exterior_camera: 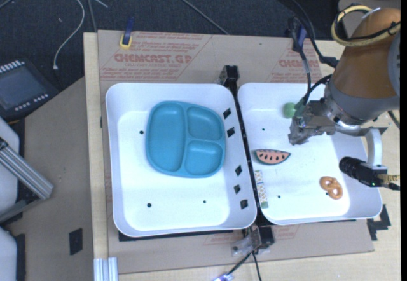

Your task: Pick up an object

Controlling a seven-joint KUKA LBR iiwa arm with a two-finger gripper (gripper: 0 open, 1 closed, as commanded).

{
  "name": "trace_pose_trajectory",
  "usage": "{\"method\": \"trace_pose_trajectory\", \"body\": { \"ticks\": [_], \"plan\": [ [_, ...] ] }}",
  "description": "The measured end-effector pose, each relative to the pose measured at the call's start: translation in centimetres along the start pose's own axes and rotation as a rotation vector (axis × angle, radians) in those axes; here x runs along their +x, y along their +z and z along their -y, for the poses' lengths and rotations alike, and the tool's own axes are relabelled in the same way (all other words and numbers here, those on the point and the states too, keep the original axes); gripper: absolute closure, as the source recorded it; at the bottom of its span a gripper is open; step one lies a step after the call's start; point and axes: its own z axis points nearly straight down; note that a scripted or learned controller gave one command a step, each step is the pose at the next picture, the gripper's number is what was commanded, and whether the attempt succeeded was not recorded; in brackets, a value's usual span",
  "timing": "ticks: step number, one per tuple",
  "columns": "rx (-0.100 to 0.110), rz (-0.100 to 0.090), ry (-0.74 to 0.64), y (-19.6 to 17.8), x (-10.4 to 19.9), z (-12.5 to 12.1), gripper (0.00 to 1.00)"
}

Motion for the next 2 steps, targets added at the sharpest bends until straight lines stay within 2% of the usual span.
{"method": "trace_pose_trajectory", "body": {
  "ticks": [2],
  "plan": [
    [0.001, 0.001, 0.001, 1.1, 9.9, -2.8, 1.00]
  ]
}}
